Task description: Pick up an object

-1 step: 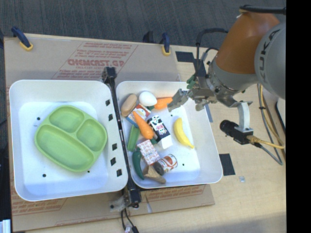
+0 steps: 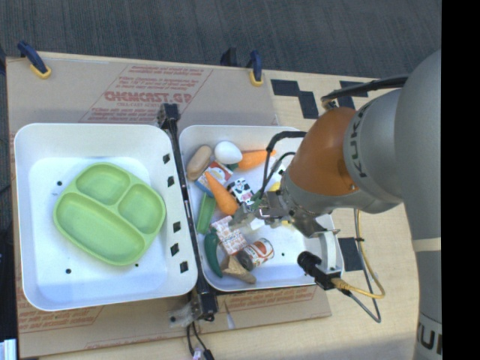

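The grey arm's two-finger gripper (image 2: 251,214) sits low at frame centre over the right-hand white bin (image 2: 279,276), where cluttered toy food (image 2: 222,196) offers pick targets. Whether it is parted or closed cannot be determined; the green divided plastic plate (image 2: 110,211) lies alone in the left-hand white bin (image 2: 30,276)

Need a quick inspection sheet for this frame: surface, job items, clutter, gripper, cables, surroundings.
Surface: cardboard-covered bench bearing two white bins, clamps on its far edge.
Job's things: right bin holds a heap: white egg, carrot, green pepper, small can, packets.
Clutter: green divided plate in left bin.
Gripper: gripper low over the heap; jaws not readable.
Cables: yellow cable at the right bin's near corner.
Surroundings: dark carpet beyond the bench.
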Controlling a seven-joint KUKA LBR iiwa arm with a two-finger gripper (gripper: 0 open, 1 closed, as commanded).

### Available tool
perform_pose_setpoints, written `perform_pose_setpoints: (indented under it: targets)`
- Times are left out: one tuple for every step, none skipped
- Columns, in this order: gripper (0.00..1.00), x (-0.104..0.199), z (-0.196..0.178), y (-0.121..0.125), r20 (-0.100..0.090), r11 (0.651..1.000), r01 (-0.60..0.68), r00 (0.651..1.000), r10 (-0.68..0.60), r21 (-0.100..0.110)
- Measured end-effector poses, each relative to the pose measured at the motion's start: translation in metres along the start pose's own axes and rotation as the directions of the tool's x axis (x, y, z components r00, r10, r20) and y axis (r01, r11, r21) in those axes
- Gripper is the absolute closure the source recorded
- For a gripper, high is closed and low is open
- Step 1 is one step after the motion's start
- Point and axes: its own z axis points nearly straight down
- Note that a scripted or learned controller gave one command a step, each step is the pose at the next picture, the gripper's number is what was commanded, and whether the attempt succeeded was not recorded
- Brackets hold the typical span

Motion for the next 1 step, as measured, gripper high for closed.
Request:
perform_pose_setpoints:
  targets:
    - [0.00, 0.0249, 0.0278, 0.0286, 0.002, 1.000, 0.000, 1.000, 0.000, -0.009]
